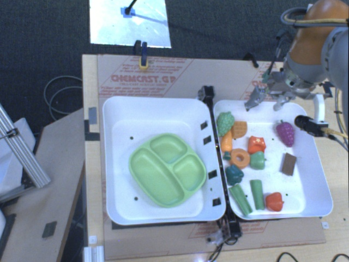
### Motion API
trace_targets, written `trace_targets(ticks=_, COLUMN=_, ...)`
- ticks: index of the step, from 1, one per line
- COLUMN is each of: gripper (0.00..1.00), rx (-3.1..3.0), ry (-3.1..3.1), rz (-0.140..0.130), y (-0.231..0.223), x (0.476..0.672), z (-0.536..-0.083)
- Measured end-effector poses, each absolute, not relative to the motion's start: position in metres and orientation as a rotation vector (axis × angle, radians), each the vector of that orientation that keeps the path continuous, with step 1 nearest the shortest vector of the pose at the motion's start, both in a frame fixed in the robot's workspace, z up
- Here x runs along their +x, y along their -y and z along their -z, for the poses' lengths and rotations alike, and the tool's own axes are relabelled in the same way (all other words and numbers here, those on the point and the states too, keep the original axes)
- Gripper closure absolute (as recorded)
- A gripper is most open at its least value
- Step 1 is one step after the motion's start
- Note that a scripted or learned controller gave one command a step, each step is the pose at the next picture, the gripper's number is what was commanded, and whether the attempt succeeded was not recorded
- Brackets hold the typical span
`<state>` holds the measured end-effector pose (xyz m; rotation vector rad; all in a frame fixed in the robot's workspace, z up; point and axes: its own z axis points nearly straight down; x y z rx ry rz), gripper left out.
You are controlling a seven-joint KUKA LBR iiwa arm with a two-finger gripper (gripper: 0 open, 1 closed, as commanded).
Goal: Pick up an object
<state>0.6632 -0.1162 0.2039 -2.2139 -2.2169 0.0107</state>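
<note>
My gripper (267,101) hangs over the far rim of the right bin (319,173), open, with nothing between its fingers. Several toy foods lie in that bin: a purple grape bunch (285,133) just below and right of the gripper, a leafy green piece (225,122), an orange chunk (239,129), a red pepper (257,144), an orange ring (240,158), a brown block (288,164), a green pepper (257,160), a teal piece (234,174), two green sticks (240,198) and a red tomato (274,201).
The left bin (117,119) holds a light green divided plate (167,169). Black clips (206,94) sit along the seam between the bins. A black fitting (308,124) sticks out by the right bin's far right edge.
</note>
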Motion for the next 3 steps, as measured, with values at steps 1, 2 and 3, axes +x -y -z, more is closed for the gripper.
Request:
trace_targets(ticks=1, gripper=0.00, rx=-2.218, ry=2.226, rz=0.002, y=0.116, x=0.666, z=-0.212)
trace_targets(ticks=2, gripper=0.00, rx=-2.220, ry=2.223, rz=0.000, y=0.121, x=0.662, z=-0.169)
trace_targets(ticks=3, gripper=0.00, rx=-2.221, ry=2.222, rz=-0.001, y=0.130, x=0.663, z=-0.121)
